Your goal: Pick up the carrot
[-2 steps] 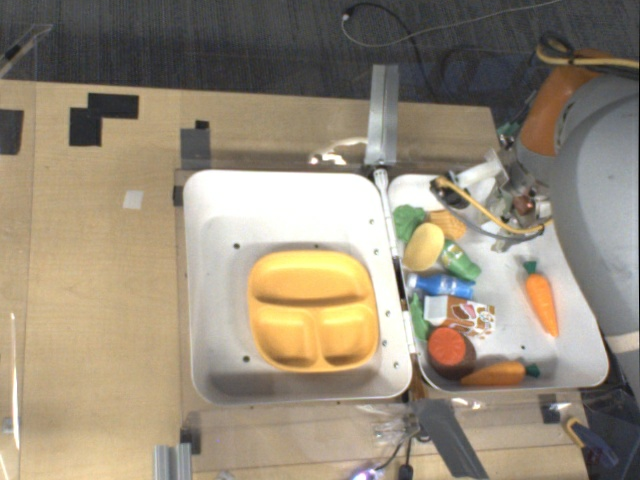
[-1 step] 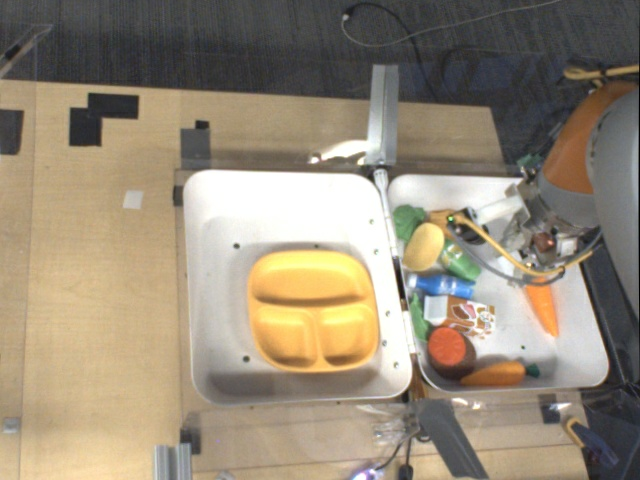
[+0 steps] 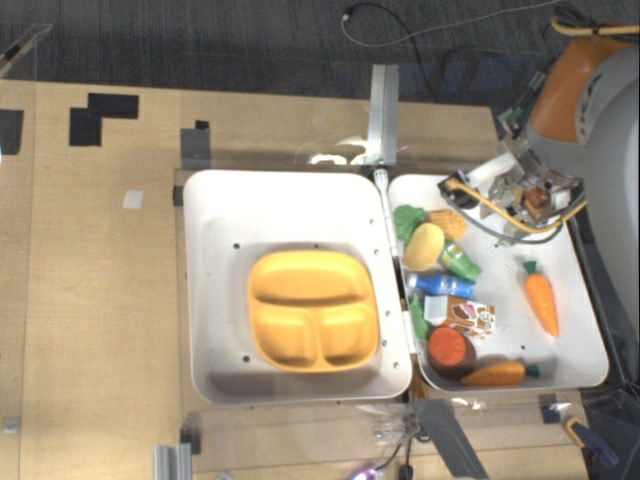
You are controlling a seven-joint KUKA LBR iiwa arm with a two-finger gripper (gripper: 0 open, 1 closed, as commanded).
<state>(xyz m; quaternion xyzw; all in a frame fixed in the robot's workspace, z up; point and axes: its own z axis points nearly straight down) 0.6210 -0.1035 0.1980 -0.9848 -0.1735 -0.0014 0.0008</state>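
Gripper (image 3: 505, 196) hovers over the right bin's (image 3: 590, 353) far end, grip state unclear, while the carrot (image 3: 541, 300) lies alone near the right wall, lengthwise, green top away from the camera, on a wooden bench (image 3: 90, 308).

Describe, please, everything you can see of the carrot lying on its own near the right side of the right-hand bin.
The carrot is a small toy, seemingly smooth plastic, with an orange tapered body and a short dark green top. It lies flat on the floor of the right bin, green end toward the bin's far side, tip pointing toward the near edge. Nothing touches it: the other toys cluster to its left, and the claw is above the bin's far end, apart from it.
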